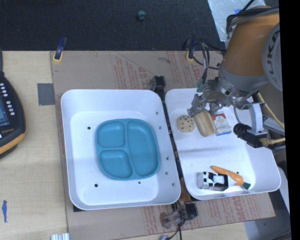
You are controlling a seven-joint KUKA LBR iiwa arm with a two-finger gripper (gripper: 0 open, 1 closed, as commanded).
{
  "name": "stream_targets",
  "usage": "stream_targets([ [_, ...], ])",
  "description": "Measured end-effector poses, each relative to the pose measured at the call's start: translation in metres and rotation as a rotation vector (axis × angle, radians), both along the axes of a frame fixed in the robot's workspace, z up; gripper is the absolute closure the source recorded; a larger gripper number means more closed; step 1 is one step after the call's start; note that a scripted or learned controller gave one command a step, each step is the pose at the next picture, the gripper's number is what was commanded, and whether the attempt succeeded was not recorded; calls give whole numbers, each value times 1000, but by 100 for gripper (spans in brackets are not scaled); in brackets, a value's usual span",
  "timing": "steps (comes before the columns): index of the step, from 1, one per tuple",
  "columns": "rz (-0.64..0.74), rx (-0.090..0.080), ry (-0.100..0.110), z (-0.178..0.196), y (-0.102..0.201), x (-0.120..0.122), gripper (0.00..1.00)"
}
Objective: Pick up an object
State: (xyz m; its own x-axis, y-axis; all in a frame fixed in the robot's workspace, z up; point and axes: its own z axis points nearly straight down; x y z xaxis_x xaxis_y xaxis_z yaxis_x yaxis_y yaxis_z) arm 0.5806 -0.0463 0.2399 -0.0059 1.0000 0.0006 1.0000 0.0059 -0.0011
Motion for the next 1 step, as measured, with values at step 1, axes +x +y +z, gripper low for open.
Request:
stream_targets([
  [1,-3,-2,2,6,0,-52,100],
])
